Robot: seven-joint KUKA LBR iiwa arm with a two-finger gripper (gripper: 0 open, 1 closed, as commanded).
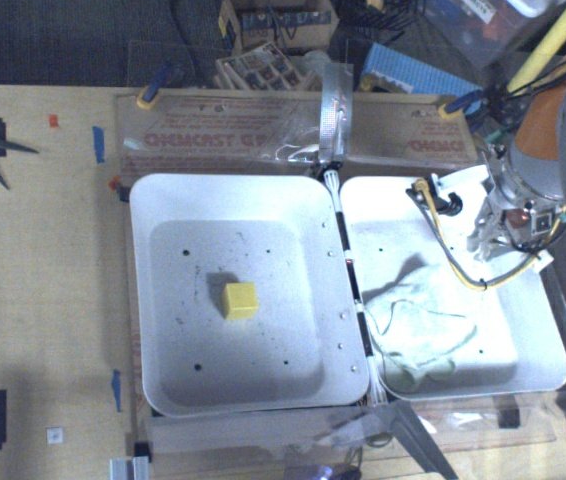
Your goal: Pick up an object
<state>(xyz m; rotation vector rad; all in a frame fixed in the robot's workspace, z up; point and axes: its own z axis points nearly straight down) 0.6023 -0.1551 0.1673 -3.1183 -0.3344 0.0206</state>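
A small yellow block [241, 300] lies near the middle of the left bin [163, 208]. In the right bin [383, 208] a pale, see-through crumpled object with greenish edges [421, 346] rests near the front. My gripper [485, 240] hangs over the right bin's far right side, below the grey wrist and orange band. It is well apart from both objects, and nothing shows between its fingertips. A yellow and black cable [453, 253] loops from the wrist over the bin.
A metal divider [348, 268] separates the two bins. A clear plastic sheet and a cardboard strip [223, 133] lie behind the bins. Wooden bench top [43, 268] spreads to the left, with clutter along the back edge.
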